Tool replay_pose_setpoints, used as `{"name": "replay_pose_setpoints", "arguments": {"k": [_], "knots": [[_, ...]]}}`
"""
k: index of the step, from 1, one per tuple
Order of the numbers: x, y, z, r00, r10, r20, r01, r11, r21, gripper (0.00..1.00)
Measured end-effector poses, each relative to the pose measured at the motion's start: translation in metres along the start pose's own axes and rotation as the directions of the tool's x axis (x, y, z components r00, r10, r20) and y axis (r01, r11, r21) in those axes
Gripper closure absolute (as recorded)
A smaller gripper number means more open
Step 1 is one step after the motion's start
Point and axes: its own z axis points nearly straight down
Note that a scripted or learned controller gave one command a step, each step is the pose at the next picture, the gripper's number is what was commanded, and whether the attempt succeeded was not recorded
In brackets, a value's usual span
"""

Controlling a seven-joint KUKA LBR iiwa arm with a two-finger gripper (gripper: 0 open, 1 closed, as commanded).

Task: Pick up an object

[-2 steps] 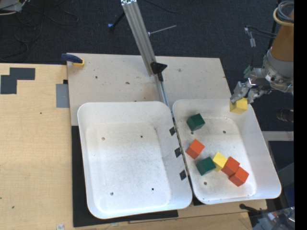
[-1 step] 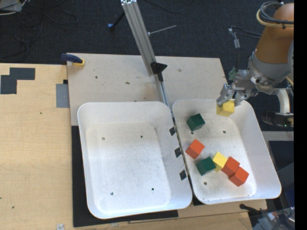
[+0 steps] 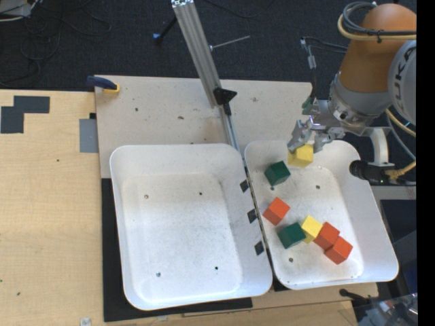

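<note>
The gripper (image 3: pixel 304 143) pinches a yellow block (image 3: pixel 302 155) between its fingers above the far end of the right bin (image 3: pixel 370 209), just beyond a green block (image 3: pixel 276 173).

Setting: robotics laboratory, test cell. Evidence recorded: an industrial arm (image 3: pixel 377 53), grey with an orange band, with loose cables looped over it; a light wooden desk (image 3: pixel 47 202) bearing two shallow white bins (image 3: pixel 129 161) side by side; plain coloured blocks (image 3: pixel 276 173) in green, orange and yellow as test pieces in the right-hand bin; an aluminium extrusion post (image 3: pixel 200 46) topped with a checkered marker; dark carpet behind, strewn with cables (image 3: pixel 20 2); a blue clamp (image 3: pixel 102 83) at the board's edge.
</note>
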Motion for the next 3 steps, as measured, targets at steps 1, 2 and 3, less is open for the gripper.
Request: {"name": "replay_pose_setpoints", "arguments": {"k": [1, 2, 3], "knots": [[0.054, -0.009, 0.018, 1.000, 0.001, 0.000, -0.001, 1.000, 0.002, 1.00], [0.104, -0.015, 0.032, 1.000, 0.001, 0.001, -0.001, 1.000, 0.002, 1.00], [0.147, -0.025, 0.038, 1.000, 0.001, 0.002, -0.001, 1.000, 0.002, 1.00]]}}
